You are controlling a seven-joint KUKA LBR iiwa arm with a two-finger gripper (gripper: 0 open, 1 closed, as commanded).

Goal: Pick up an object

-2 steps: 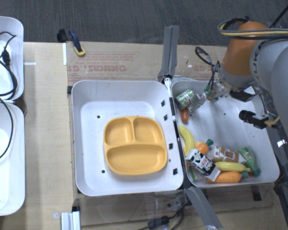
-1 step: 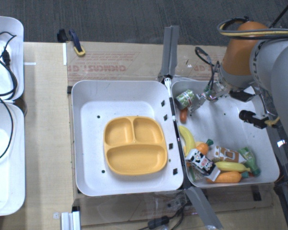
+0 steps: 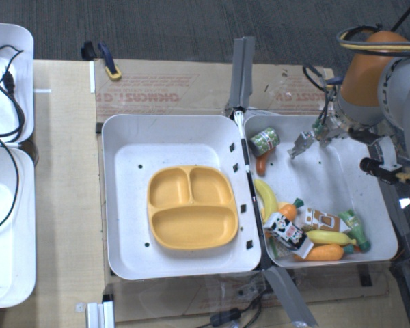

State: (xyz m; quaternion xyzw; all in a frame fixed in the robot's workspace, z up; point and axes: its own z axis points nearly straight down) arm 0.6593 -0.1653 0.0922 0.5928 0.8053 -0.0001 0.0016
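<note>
Judging the risks first: the gripper (image 3: 299, 145) hangs over bare floor in the far part of the right bin (image 3: 342, 162), with nothing between its fingers, and their spread cannot be told at this scale. A straight descent from here would likely close on nothing, since the nearest item lies off to its left. A reach toward the near pile could go wrong differently: the items there touch and overlap, so the fingers might push 1 aside or clip 2 at once, and rounded fruit may slip out.

Left bin (image 3: 123, 183): holds 1 yellow divided plate (image 3: 191, 207) with 3 compartments, lying flat near the centre; nothing rests on the plate.

Right bin, left to right:
- a green can (image 3: 265, 140) at the far left, lying tilted, with a small orange-red item (image 3: 261, 164) just near of it;
- a banana (image 3: 266, 197) along the left wall;
- a black-and-white carton (image 3: 285, 231) at the near left, touching a small carrot (image 3: 289, 212);
- a brown-and-white carton (image 3: 321, 219) near the middle of the near wall;
- a second banana (image 3: 330, 238) and an orange carrot (image 3: 323, 253) just near of it;
- a green item (image 3: 352, 221) at the near right, identity unclear.

Any of these would satisfy the task; the green can is closest to the gripper.
</note>
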